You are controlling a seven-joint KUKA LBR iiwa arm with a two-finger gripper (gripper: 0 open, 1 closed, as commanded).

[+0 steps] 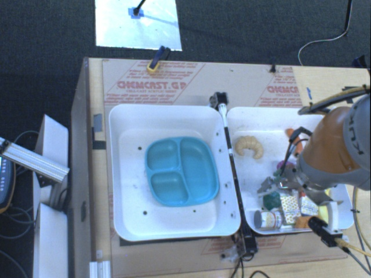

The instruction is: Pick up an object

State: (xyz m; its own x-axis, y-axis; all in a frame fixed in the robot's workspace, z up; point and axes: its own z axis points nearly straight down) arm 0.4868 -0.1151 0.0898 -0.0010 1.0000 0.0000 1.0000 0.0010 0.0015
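The right bin [255, 120] holds a tan croissant [248, 146] near its left wall and a cluster of small items at the front: a dark green piece [271, 201], a small jar [268, 219], a patterned packet [289, 207] and a yellow item [333, 214]. An orange piece [290, 133] lies toward the back. My gripper [276, 183] hangs low over the front cluster, just above the green piece, at the end of the orange-banded wrist [324, 146]. Nothing shows between its fingers.
The left bin [124, 155] carries a blue three-compartment plate [181, 170]. A divider rail [229, 155] runs between the bins. Cardboard [174, 80] lies under the bins, with a yellow-tipped tool [156, 60] at the back. Cables trail at the right.
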